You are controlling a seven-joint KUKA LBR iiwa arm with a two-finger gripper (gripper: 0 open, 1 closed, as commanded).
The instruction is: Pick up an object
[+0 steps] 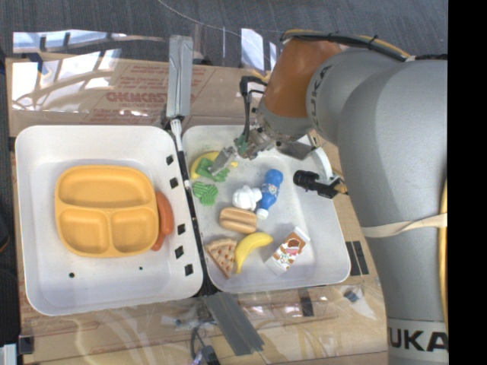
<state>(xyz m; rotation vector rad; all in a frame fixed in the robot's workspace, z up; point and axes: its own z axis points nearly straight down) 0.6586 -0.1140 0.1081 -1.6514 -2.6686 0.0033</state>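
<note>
Reaching into the right bin (338, 249), the hand (226, 160) sits low over the yellow-green toy (204, 164) at the bin's upper left, fingers spread narrowly around its right end. Step in hand: the grasp approach. Next move calls for closing squarely on the toy, then a straight lift clear of the hot dog (238, 220) and bottle (270, 189).
</note>
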